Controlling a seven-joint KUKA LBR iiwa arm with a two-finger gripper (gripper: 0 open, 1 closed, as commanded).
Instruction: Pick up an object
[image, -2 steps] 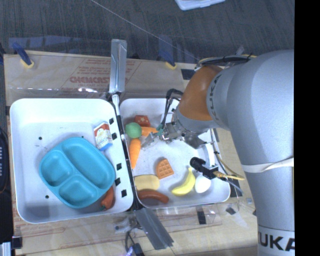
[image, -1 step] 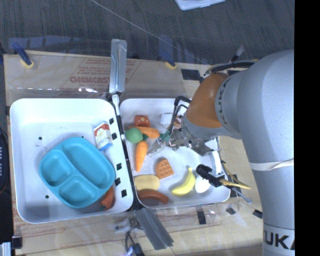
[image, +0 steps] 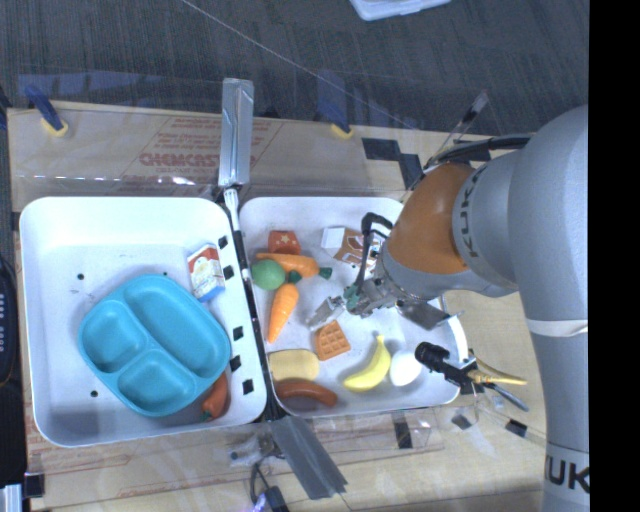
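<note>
My gripper (image: 330, 308) is low in the right bin (image: 300, 212), near its middle. It hangs just above a square orange waffle (image: 332, 341) and to the right of an upright carrot (image: 283, 311). Close by lie a green lime (image: 267, 274), a second carrot (image: 293, 264) lying flat, a red piece (image: 283, 241) and a small brown-and-white carton (image: 345, 245). Along the front of this bin are a banana (image: 368, 366), a white egg (image: 405, 371), a pale yellow block (image: 293, 364) and a brown sausage (image: 306, 394). Nothing is seen held in the gripper.
The left bin (image: 60, 230) holds a blue divided tray (image: 153, 343), a small milk carton (image: 205, 272) at the tray's far right corner, and an orange-red piece (image: 215, 398) at its front right. A ridge with black clips (image: 240, 300) separates the bins. The arm's orange band (image: 435, 225) covers the right bin's right side.
</note>
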